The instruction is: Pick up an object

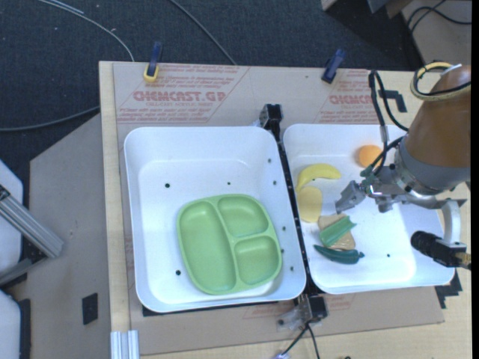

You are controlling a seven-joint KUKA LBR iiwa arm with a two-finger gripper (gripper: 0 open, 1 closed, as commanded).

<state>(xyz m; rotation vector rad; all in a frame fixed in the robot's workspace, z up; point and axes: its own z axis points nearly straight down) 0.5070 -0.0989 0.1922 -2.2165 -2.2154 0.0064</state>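
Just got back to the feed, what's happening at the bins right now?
The arm reaches in over the right bin, with its hand low above a cluster of toy food: a yellow banana, a pale yellow piece, a green and tan item and a dark green pepper. An orange ball sits farther back. Nothing is visibly held. The left bin holds a green divided plate.

From above I see two white bins side by side. The left bin holds a green divided tray. In the right bin lie a banana, an orange ball and a green pepper. My gripper hangs over the right bin, near the banana.
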